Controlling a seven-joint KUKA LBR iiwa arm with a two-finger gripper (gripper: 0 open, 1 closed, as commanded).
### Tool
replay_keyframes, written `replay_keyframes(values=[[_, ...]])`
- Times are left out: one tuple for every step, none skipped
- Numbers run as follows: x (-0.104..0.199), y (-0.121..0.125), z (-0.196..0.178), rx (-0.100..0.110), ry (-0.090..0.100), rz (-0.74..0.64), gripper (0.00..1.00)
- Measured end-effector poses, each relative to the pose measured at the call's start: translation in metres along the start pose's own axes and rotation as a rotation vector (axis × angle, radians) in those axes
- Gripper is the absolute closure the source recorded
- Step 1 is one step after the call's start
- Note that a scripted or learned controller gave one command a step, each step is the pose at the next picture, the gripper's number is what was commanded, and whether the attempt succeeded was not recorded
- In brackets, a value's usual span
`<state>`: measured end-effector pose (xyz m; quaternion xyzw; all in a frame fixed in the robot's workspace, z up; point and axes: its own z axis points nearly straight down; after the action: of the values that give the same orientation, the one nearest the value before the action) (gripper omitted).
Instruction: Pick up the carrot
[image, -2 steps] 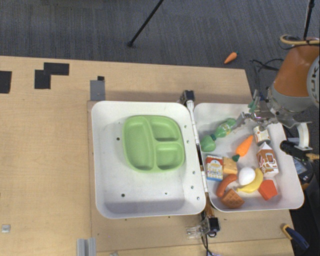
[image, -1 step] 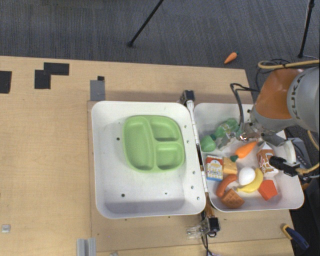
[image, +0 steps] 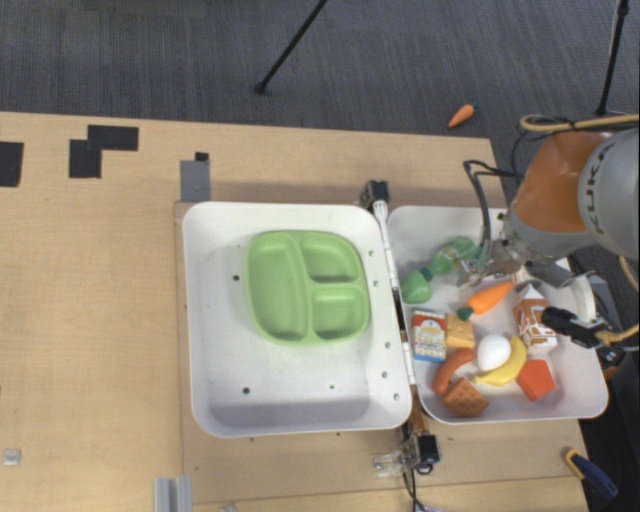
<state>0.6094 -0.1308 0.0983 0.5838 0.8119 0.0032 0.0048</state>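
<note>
Two white bins side by side: left bin (image: 215, 400) with a green divided tray (image: 305, 285), right bin (image: 590, 400) full of toy food. Carrot (image: 490, 297) near centre of right bin, tip towards 2 o'clock, egg (image: 492, 352) and banana (image: 505, 368) at its 6 o'clock. Gripper (image: 492, 262) at carrot's 12 o'clock, just above; claw state impossible to tell.

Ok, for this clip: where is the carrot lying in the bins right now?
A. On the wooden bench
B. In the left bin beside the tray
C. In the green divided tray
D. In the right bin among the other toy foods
D: the carrot lies in the right bin, just above the egg and banana.
</note>
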Motion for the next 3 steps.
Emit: replay_keyframes(values=[[0.000,0.000,0.000,0.000,0.000,0.000,0.00],[0.005,-0.013,0.011,0.002,0.001,-0.425,0.00],[0.044,-0.028,0.010,0.002,-0.002,-0.497,0.00]])
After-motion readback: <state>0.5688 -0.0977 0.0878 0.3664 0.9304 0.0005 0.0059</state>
